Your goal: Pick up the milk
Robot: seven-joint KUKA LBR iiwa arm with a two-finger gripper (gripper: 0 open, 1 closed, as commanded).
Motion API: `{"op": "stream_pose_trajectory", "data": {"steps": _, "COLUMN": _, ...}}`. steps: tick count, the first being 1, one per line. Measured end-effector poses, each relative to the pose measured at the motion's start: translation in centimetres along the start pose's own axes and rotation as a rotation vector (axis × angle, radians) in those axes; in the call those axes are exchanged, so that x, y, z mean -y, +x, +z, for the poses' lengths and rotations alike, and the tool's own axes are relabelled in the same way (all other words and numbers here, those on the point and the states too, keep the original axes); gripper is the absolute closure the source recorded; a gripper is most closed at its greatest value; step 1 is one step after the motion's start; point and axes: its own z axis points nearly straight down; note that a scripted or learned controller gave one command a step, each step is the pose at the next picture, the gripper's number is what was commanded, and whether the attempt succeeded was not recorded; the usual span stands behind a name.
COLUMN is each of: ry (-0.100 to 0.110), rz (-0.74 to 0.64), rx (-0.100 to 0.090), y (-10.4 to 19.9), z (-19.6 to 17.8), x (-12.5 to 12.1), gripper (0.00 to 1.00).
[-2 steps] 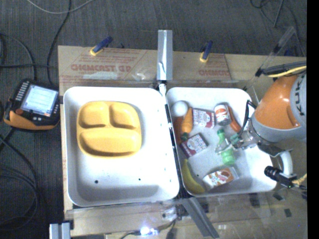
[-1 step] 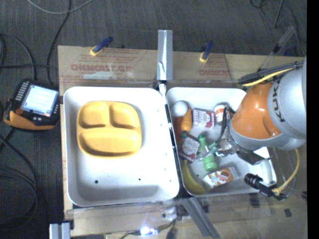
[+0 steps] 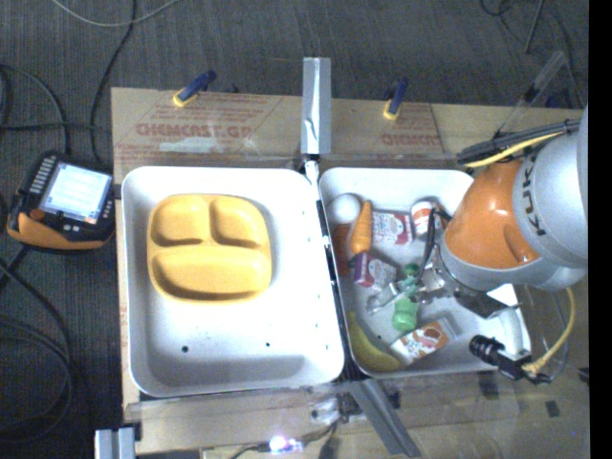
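Observation:
In the right bin (image 3: 497, 347), a small white carton with red print (image 3: 390, 226) lies near the back, beside a carrot (image 3: 360, 228); it looks like the milk. A second white and orange carton (image 3: 423, 339) lies at the front. My gripper (image 3: 419, 280) reaches down into the middle of the bin, over green items (image 3: 407, 304) and next to a purple carton (image 3: 371, 270). It sits in front of the red-printed carton, apart from it. The arm's orange band (image 3: 488, 223) hides the bin's right part.
A white egg-shaped object (image 3: 344, 206), a small can (image 3: 424, 212) and a banana (image 3: 368, 349) also lie in the right bin. The left bin (image 3: 229, 352) holds a yellow divided plate (image 3: 210, 247). A teach pendant (image 3: 65, 202) rests off the bench at left.

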Motion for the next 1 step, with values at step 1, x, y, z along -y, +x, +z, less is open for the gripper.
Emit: {"op": "stream_pose_trajectory", "data": {"steps": 1, "ry": 0.016, "rz": -0.093, "rx": -0.015, "y": -0.13, "z": -10.13, "x": -0.07, "gripper": 0.00}}
